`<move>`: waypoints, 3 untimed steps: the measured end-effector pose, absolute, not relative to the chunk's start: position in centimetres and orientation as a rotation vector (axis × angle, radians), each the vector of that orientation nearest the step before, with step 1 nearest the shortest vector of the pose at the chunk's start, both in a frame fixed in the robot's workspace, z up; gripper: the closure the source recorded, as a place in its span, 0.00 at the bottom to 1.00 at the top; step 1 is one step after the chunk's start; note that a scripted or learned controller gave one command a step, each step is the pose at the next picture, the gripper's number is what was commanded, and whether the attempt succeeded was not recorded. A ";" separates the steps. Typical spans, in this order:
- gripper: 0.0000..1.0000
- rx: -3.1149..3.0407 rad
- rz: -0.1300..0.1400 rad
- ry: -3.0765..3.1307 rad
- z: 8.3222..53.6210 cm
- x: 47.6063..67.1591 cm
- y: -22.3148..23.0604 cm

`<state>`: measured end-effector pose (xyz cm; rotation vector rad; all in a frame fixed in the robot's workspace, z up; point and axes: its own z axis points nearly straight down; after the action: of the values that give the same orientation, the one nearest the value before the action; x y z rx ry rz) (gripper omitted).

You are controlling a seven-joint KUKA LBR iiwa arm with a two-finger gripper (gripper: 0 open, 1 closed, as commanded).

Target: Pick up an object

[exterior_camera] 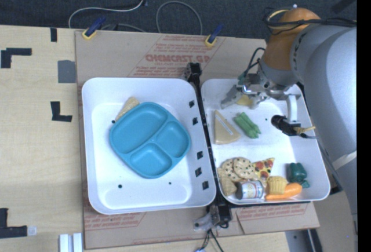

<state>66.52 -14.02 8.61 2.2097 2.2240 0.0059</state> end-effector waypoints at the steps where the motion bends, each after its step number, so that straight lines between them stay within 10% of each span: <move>1: 0.00 2.216 0.004 2.218 8.7 62.2 -14.5; 2: 0.00 2.217 -0.001 2.226 8.5 67.0 -11.3; 3: 0.00 2.218 0.003 2.218 8.7 63.2 -13.9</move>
<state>63.23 -13.86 8.71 2.2183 2.2177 0.0034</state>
